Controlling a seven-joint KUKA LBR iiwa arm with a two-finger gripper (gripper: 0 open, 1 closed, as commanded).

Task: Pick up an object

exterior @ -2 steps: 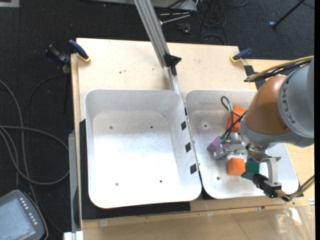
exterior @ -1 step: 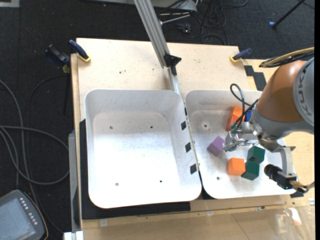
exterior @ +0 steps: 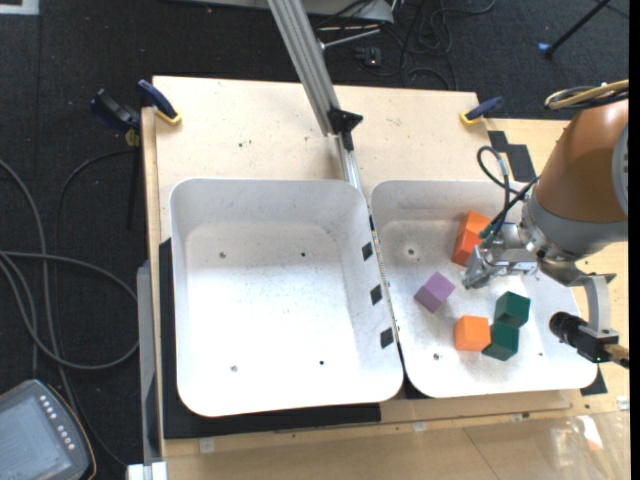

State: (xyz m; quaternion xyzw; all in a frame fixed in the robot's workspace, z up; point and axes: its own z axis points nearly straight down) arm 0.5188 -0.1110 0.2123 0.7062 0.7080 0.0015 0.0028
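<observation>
Camera view: gripper [exterior: 482, 268] low in right bin [exterior: 420, 200], finger spread impossible to tell. Orange block [exterior: 470, 236] just behind fingertips; purple block [exterior: 434, 292] beside, apart.

1. One fixed camera looks down on my bench [exterior: 300, 118] from above, at a slant, not straight overhead.
2. It faces so that the far edge of the bench lies toward the top of the frame and the dark floor [exterior: 70, 218] shows beyond it and at the left.
3. It stands far enough back to take in both white bins, the left bin [exterior: 185, 268] and the right bin [exterior: 400, 208], whole.
4. My arm [exterior: 590, 178] enters from the frame's right.
</observation>
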